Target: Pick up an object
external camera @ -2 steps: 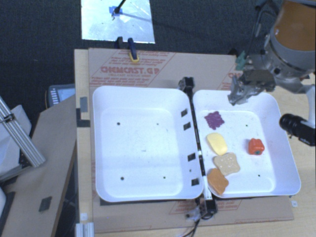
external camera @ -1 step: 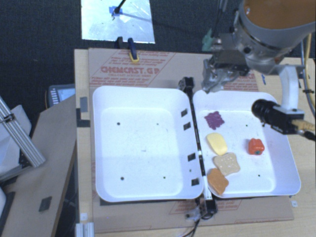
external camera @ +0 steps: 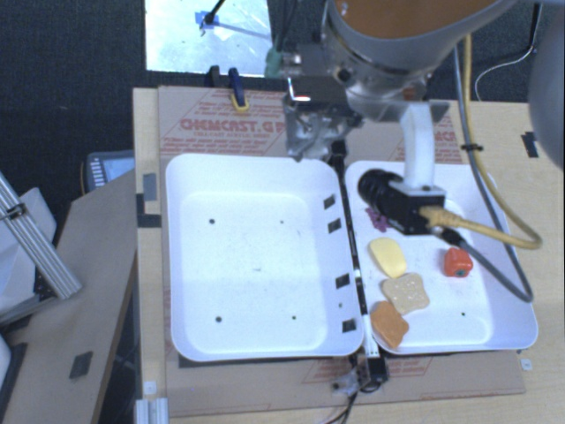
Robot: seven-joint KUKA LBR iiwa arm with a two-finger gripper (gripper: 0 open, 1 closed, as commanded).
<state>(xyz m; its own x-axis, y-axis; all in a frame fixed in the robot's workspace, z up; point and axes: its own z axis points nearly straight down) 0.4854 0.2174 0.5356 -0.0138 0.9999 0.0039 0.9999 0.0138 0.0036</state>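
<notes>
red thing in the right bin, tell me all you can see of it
The red thing is a small rounded lump, red-orange, with a darker patch on top; it looks like toy plastic. It lies on the floor of the right bin, apart from the yellow piece to its left in the view.

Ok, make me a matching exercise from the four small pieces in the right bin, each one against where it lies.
Things:
1. yellow piece
2. toast
3. red piece
4. orange piece

Places in the right bin:
A. nearest the front edge
B. apart from the rest, toward the view's right
C. between two other pieces
D. just behind the toast

Pairs: 1-D, 2-C, 3-B, 4-A.
</notes>
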